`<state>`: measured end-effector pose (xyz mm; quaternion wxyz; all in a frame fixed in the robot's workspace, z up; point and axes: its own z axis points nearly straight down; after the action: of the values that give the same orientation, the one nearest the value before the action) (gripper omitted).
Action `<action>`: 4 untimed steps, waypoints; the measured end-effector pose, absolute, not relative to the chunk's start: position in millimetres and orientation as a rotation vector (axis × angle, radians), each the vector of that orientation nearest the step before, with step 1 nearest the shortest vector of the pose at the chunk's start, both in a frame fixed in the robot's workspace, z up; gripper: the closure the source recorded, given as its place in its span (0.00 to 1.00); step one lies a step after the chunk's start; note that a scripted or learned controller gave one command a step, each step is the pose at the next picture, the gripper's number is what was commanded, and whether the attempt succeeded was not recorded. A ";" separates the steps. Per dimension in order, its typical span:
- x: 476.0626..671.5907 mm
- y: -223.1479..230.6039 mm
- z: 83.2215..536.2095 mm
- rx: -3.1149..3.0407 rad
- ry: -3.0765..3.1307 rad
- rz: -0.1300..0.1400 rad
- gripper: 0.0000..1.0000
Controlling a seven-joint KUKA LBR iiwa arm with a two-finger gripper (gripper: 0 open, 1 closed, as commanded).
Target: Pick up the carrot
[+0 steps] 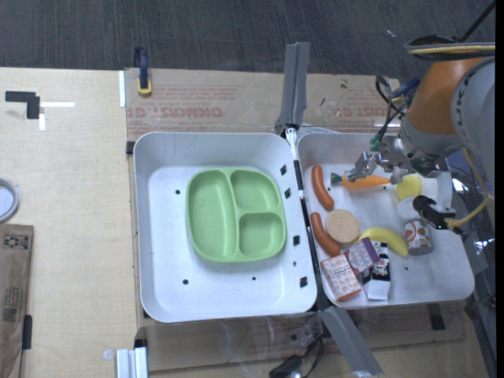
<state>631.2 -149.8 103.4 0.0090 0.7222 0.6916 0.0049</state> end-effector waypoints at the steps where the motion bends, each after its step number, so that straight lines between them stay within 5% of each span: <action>1: 608.7 -123.9 91.5 2.192 2.253 -0.002 0.00; 2: 653.6 -122.8 90.0 2.000 2.432 -0.012 0.00; 3: 652.8 -150.6 86.6 1.766 2.626 -0.016 0.00; 4: 655.9 -151.9 97.8 1.759 2.612 -0.009 1.00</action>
<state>655.9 -151.9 97.8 -0.0038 0.5584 0.8295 -0.0029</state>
